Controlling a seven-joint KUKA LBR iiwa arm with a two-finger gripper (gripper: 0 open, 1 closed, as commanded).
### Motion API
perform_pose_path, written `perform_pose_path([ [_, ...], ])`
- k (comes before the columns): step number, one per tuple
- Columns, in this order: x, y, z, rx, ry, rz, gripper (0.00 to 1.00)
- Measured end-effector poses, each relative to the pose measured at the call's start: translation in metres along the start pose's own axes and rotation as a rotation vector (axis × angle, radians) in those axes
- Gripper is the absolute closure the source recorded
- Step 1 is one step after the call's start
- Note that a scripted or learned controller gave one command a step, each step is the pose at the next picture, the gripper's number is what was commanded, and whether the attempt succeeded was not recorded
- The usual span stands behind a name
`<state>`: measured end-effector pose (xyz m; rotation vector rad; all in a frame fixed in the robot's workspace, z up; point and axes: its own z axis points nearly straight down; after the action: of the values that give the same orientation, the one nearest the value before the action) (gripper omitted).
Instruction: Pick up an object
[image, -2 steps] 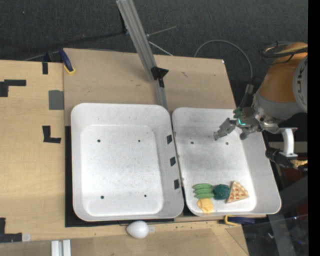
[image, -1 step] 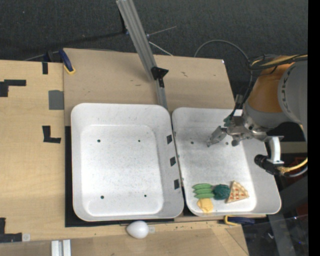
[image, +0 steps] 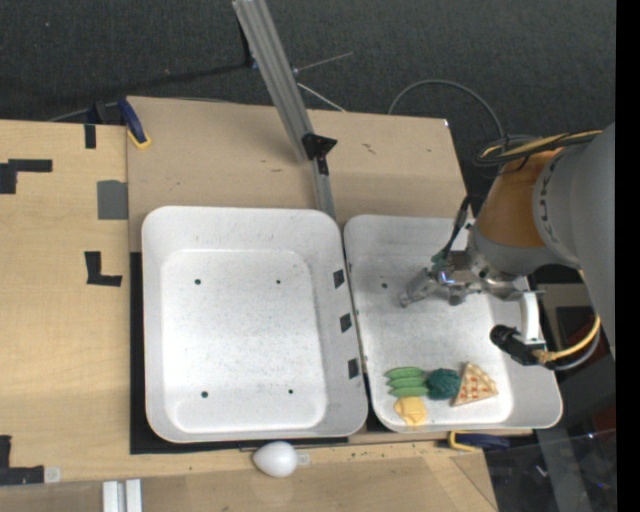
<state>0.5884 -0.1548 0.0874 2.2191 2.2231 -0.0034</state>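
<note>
The gripper (image: 418, 292) hovers over bare floor in the right bin (image: 385, 245), how its fingers stand I cannot tell, so the approach is in hand: next it must reach the toys (image: 440, 384) clustered at the bin's near edge

the single camera sits fixed above the bench (image: 250, 150), looking down at a slant and far enough back to take in both white bins. the arm (image: 540, 215) enters from the view's right, so its gripper (image: 425, 290) hangs over the right bin (image: 400, 250); the left bin (image: 240, 320) lies beyond the gripper, toward the view's left.
</note>
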Motion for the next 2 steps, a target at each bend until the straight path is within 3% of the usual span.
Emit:
perform_pose_path([
  [1,0.001,0.0,-0.011,0.001,0.002,-0.001,1.0],
  [2,0.009,0.003,-0.072,-0.006,0.001,-0.001,1.0],
])
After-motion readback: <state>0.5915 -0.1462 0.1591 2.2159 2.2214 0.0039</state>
